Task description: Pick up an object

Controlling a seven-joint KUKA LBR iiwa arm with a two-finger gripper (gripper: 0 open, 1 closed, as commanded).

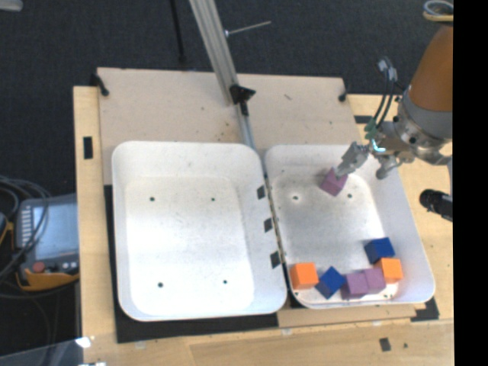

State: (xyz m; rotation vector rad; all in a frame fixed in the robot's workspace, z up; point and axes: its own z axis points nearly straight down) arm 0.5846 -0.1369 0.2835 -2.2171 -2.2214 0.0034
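My gripper (pixel 361 172) hangs over the back of the right bin (pixel 396 212), with its two fingers spread apart, so it is open. A small purple cube (pixel 332 182) sits at the tip of the left finger (pixel 351 161), touching or just under it rather than between the two fingers. The other finger (pixel 384 166) stands apart to the right with nothing against it.
Along the right bin's front edge lie an orange cube (pixel 304 274), a blue cube (pixel 331 281), two purple cubes (pixel 364 282), another orange cube (pixel 391 269) and a blue cube (pixel 379 249). The left bin (pixel 126 204) lies beside it. A metal post (pixel 217 44) slants over the back.
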